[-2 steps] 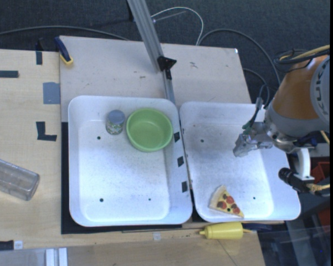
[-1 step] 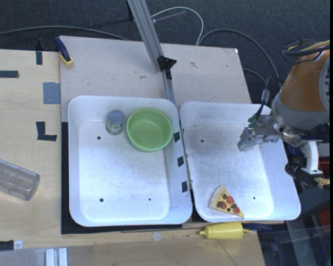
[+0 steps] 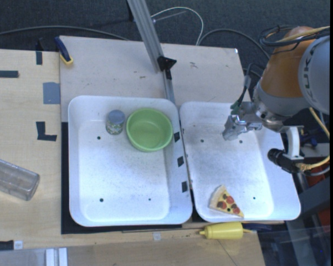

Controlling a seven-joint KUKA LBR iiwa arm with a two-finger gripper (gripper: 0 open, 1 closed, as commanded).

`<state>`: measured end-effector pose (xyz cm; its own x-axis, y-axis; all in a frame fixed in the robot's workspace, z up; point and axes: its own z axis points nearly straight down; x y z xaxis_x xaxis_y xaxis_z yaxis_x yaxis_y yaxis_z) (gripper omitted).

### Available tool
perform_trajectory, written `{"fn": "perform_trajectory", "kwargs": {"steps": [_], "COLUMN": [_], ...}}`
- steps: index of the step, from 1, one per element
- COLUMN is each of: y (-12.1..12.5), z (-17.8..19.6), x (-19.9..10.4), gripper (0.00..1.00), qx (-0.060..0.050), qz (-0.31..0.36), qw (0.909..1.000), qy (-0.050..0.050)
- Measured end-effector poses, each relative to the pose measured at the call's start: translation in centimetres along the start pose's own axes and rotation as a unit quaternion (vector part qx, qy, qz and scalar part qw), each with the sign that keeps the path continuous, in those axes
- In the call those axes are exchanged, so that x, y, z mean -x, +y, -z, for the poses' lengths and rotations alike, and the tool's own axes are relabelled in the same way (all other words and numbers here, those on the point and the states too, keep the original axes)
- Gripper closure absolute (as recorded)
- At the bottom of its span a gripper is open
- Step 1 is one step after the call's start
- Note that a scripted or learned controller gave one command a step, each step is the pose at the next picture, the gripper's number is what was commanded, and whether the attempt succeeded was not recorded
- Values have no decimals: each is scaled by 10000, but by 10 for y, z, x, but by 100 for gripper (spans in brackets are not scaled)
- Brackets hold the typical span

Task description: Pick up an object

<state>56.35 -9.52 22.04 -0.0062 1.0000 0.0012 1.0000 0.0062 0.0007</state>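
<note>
One toy pizza slice with red toppings (image 3: 226, 201) lies in the right white plastic bin (image 3: 277, 204), near its front edge. One round green plastic bowl (image 3: 149, 129) sits upright at the back of the left white plastic bin (image 3: 83, 198), with one small grey-capped jar (image 3: 115, 121) just beside it. One yellow squeeze bottle (image 3: 224, 231) lies on the wooden counter (image 3: 22, 143) in front of the right bin. The metal end effector (image 3: 236, 127) hangs over the back of the right bin, well apart from the slice; how far open it is I cannot tell.
</note>
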Motion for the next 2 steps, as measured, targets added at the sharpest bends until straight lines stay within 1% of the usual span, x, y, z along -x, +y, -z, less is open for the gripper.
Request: {"fn": "perform_trajectory", "kwargs": {"steps": [1, 2], "y": [19, 33], "z": [-4, -5], "x": [-40, -91], "gripper": [100, 100], "qx": [-9, -8], "qz": [0, 5], "qw": [10000, 10000], "qy": [2, 2]}}
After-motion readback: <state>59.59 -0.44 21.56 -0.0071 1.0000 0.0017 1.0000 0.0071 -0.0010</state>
